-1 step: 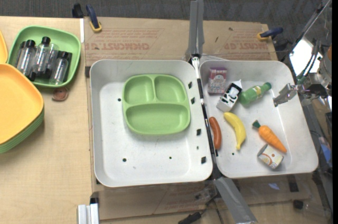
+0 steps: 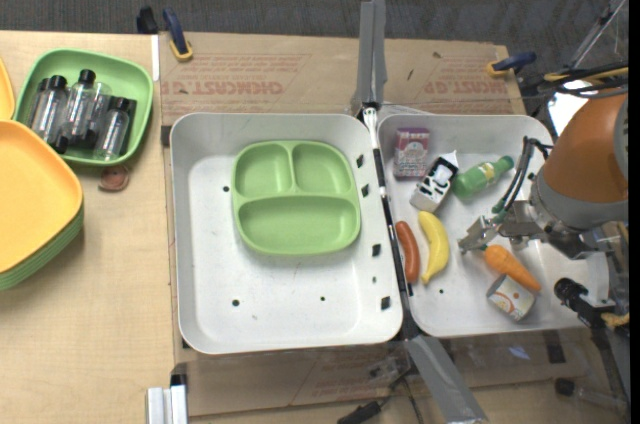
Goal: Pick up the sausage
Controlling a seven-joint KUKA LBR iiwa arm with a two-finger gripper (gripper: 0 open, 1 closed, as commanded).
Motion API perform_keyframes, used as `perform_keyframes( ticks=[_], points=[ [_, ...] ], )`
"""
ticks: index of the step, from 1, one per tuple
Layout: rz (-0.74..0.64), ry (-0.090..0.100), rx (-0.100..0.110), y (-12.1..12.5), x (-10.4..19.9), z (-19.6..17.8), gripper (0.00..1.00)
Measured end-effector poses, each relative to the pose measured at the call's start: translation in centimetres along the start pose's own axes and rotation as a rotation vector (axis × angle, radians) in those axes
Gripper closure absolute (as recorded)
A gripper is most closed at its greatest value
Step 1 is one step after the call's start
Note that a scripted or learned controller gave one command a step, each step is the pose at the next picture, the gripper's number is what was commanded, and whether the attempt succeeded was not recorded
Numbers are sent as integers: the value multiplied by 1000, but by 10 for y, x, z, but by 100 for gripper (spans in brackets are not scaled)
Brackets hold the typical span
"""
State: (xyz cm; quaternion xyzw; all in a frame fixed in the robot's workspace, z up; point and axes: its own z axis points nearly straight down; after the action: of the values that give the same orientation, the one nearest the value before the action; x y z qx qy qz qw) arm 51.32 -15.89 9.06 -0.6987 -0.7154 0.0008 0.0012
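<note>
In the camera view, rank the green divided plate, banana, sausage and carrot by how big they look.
1. Green divided plate, by far the largest.
2. Banana.
3. Sausage, nearly as long as the banana but thinner.
4. Carrot, the shortest. Its near end lies by the gripper, so that ranking is less sure.

Red print runs along the cardboard sheet [image 2: 300, 77] that lies on the bench behind the two bins. It stands upside down and mirrored in the camera view; on the left stretch the letters look like "CHEMCAST GP", though the reading is not sure. A second run of the same red print on the right stretch [image 2: 440, 84] is too faint to make out. The small purple box [image 2: 411, 152] and the black-and-white carton [image 2: 436, 182] in the right bin carry printing too small to read.
</note>
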Motion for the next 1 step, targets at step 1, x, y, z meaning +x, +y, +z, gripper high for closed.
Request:
perform_keyframes(
  ticks=[1],
  points=[
    [-13,1,0,-37,-3,0,0]
  ],
)
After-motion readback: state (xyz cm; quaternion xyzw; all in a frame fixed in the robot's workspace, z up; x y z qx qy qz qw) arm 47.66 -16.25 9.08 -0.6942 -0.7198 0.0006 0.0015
